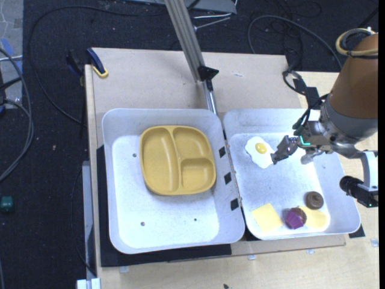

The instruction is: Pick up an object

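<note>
1. supporting everything is a pale wooden bench [150, 80], flat and matte, with a blue and yellow clamp [96, 63] at its far left corner and a ribbed metal pole [183, 26] slanting up from behind the bins.
2. the left bin [126, 221] is a shallow white tray with rounded corners and a finely speckled floor; the right bin [283, 185] is its twin, set just beside it.
3. the arm [356, 89] comes in from the right, a smooth rounded orange band above a grey wrist, with black cable looped near it.
4. a mustard-yellow plastic plate [177, 159], squarish with soft corners and three moulded compartments, lies in the left bin.
5. the gripper [295, 148] hangs over the far part of the right bin; its dark fingers [281, 152] stand a little apart with nothing between them, the nearer tip just beside the egg.
6. a toy fried egg [260, 152], white with a round yellow yolk, lies flat in the right bin.
7. near the front edge of that bin lie a flat pale-yellow square slice [266, 217] and a second yellow piece [317, 220].
8. a lumpy purple object [294, 217] sits between those two.
9. a small brown ring-shaped piece [313, 200], like a doughnut, rests just behind them.
</note>
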Robot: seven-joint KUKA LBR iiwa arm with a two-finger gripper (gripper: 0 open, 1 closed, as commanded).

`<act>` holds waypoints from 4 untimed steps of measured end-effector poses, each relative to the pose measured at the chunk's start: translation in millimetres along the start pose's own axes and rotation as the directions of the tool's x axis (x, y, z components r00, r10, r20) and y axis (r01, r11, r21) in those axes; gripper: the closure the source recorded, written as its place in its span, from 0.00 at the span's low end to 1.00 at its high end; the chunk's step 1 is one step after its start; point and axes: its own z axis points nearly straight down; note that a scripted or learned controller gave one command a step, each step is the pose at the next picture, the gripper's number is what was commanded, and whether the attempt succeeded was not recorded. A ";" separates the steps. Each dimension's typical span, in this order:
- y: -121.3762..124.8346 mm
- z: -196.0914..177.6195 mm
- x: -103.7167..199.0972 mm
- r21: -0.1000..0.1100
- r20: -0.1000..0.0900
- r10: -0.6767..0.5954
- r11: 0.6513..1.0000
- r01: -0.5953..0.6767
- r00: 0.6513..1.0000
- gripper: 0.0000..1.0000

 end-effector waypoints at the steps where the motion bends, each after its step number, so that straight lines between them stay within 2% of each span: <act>1: 0.4 -0.4 -0.1 -0.002 0.001 0.000 1.000 0.000 1.000 0.00; 3: 0.9 112.8 -6.1 0.005 -0.001 0.003 1.000 -0.003 1.000 0.00; 4: 1.2 156.8 -9.1 0.003 0.000 0.003 1.000 -0.003 1.000 0.00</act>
